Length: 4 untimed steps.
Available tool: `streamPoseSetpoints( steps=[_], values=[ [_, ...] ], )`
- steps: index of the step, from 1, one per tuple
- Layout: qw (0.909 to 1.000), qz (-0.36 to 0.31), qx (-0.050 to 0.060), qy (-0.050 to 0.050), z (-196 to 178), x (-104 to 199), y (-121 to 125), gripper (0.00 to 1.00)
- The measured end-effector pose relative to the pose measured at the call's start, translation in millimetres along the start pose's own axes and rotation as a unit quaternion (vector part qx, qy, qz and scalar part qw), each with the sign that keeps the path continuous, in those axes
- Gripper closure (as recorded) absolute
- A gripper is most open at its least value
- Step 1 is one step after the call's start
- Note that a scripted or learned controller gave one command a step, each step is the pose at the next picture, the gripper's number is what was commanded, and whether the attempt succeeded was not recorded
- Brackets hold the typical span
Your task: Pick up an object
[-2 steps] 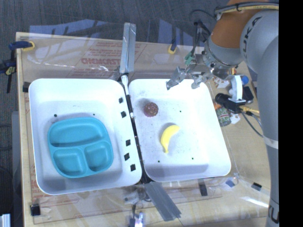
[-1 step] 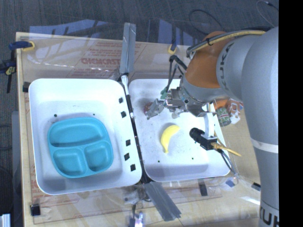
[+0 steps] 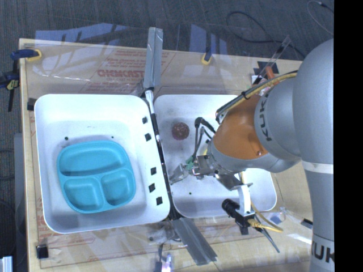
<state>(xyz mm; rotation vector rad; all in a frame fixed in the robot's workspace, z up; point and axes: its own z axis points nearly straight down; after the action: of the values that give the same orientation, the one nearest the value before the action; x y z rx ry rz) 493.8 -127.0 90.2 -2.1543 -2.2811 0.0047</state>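
A robot lab: clamped bench point(image 3: 85, 55), white bins point(image 3: 45, 112), loose cables point(image 3: 249, 24).

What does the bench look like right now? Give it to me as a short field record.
left bin: holds a blue divided tray
right bin: small round brown object near its far end
arm: reaches over the right bin
gripper: low in the right bin, near the divider side
held object: none seen

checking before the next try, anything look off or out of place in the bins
Nothing looks spilled or broken. The blue divided tray lies flat in the left bin, turned a little askew to its walls. A small brown round object sits alone in the right bin, beside the arm.
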Motion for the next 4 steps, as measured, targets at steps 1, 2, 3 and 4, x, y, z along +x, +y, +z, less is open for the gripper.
streamPoseSetpoints(
  steps=[1,2,3,4],
  values=[
    [1.0,-0.003,0.0,0.0,-9.6,0.0,0.5,1.0],
    [1.0,-0.003,0.0,0.0,-9.6,0.2,0.6,0.0],
    [1.0,0.002,-0.001,0.0,-1.3,-7.6,57.5,0.0],
    [0.9967,0.081,-0.001,0.0,-2.7,-31.0,116.5,0.0]
  ],
)
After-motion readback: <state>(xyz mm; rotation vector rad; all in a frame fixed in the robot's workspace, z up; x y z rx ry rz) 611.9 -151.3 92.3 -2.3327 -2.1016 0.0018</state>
